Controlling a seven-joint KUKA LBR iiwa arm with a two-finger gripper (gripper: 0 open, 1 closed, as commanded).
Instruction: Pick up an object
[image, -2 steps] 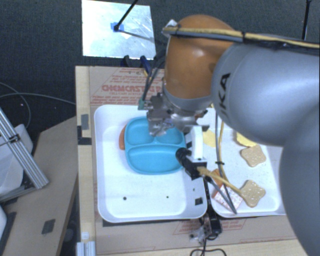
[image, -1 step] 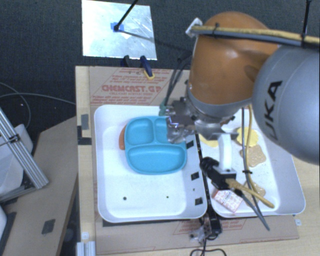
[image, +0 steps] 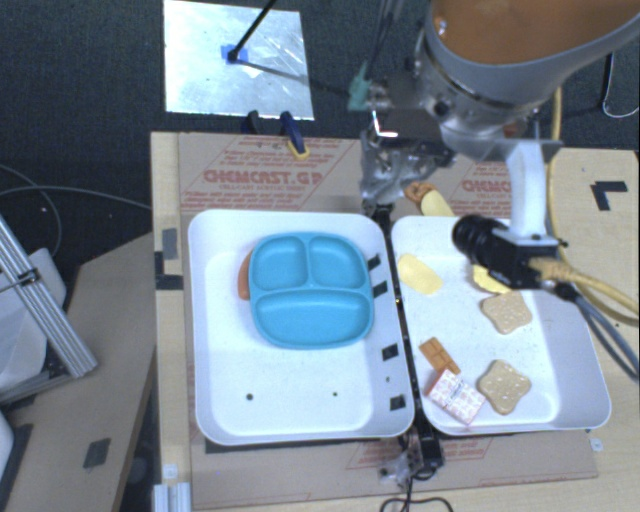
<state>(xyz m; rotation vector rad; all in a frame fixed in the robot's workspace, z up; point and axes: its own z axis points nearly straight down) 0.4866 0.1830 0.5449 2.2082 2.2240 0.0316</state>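
Here, left bin holds a blue plate, right bin biscuits; pincer state unclear.

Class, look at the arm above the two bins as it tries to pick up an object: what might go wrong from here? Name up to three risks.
1. The gripper hangs over the ridge where the two bins meet, so a straight descent may strike the rim.
2. The waffle piece and the pink checked packet lie close together, so the grasp may nudge both.
3. An orange item is tucked under the blue plate, hard to reach.
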